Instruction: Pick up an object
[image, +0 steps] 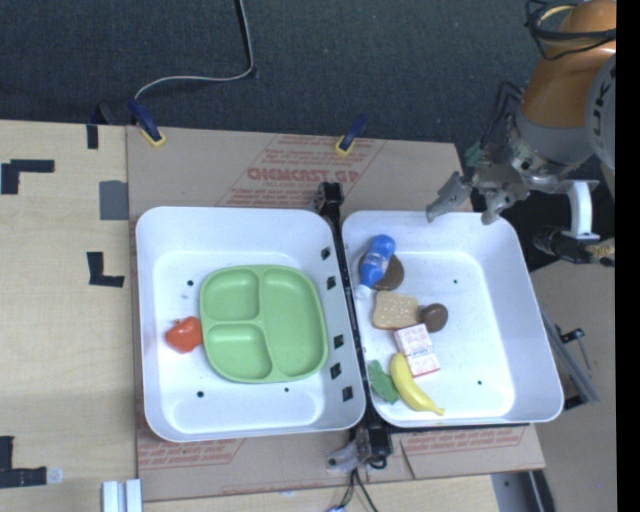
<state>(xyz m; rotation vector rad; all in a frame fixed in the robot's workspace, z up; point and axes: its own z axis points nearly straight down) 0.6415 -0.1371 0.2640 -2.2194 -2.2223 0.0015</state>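
My gripper (466, 205) hangs open above the far rim of the right bin (500, 300), nothing between its two spread fingers. In that bin's left half lie a blue bottle (376, 258), a brown round piece (391, 272) beside it, a slice of toast (394, 311), a dark brown lump (434, 317), a pink-and-white box (416, 350), a yellow banana (412, 387) and a green piece (381, 382). All of them sit to the lower left of the gripper, apart from it.
The left bin (170, 250) holds a green divided plate (265, 323) and a red-orange toy (183, 335) at its left. A black hinge strip (340, 300) runs between the bins. Cardboard and a cable lie behind the bins.
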